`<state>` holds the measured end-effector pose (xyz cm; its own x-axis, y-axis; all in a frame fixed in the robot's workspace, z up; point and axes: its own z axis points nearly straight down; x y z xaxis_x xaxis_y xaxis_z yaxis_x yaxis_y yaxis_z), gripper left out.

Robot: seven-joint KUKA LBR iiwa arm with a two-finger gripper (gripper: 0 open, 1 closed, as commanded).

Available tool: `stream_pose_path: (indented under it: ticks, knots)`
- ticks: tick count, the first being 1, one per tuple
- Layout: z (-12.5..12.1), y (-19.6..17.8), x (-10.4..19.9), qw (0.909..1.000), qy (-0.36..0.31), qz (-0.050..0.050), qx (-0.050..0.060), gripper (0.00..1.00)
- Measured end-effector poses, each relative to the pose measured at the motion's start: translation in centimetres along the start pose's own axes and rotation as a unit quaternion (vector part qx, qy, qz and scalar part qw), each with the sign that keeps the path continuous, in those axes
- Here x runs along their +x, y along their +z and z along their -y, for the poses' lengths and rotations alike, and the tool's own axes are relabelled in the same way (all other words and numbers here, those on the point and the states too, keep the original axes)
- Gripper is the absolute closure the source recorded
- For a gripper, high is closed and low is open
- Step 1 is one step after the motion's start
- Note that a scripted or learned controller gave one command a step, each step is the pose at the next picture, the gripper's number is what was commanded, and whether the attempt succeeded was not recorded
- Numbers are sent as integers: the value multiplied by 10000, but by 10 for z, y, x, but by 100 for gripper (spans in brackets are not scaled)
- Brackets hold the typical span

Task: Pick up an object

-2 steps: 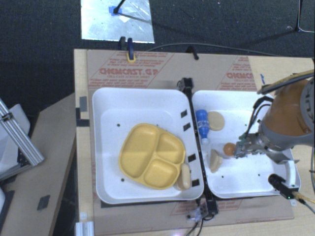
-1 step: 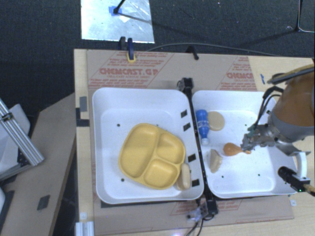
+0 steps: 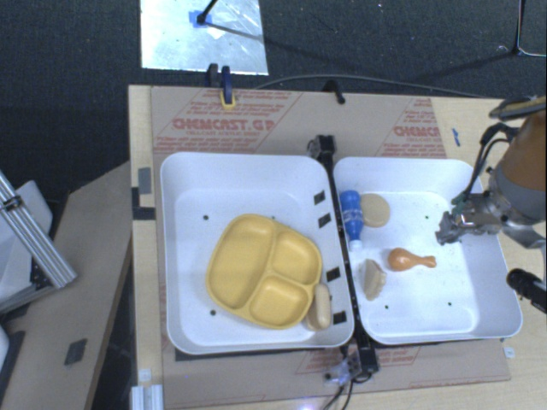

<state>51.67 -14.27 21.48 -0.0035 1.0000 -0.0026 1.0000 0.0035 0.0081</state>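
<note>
your hand [image 3: 450, 227] hangs over the right bin [image 3: 491, 314], right of the orange drumstick toy [image 3: 411, 260]; you cannot tell its state.

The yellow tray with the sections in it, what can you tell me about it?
The yellow tray looks like smooth plastic, with rounded corners and three shallow compartments showing. It lies flat but turned askew in the left white bin. A small beige rounded piece rests against its lower right edge.
</note>
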Motion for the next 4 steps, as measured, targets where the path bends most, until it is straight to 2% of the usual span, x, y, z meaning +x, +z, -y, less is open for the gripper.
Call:
stream_pose_path:
  ticks: [1, 2, 4]
  knots:
    - [-10, -59, -5, 10000, -3, 0, -2, 100]
    - [-23, -58, 55, 10000, -34, -21, 23, 100]
    - [-35, -36, 143, 10000, -26, -22, 41, 100]
